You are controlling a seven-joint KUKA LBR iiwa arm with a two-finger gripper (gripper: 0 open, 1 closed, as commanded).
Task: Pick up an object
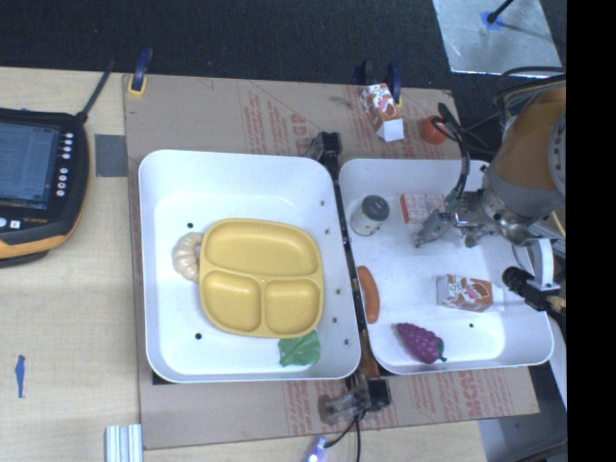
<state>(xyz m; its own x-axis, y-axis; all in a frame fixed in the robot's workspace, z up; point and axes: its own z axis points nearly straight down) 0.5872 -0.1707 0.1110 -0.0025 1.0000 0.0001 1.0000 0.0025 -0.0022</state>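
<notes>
The pincer [445,227] hovers low in the right bin [385,349], prongs apart and clamped on nothing — the approach step, by my reading; nearest lies a small packet [420,206], just beside; next it must centre over it, descend and close.

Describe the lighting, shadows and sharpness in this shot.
Camera view: even, soft overhead light; the yellow tray casts only a faint shadow on the left bin; white bin floors look slightly washed out; the claw and arm are soft; small items like the grapes lack fine detail.
</notes>
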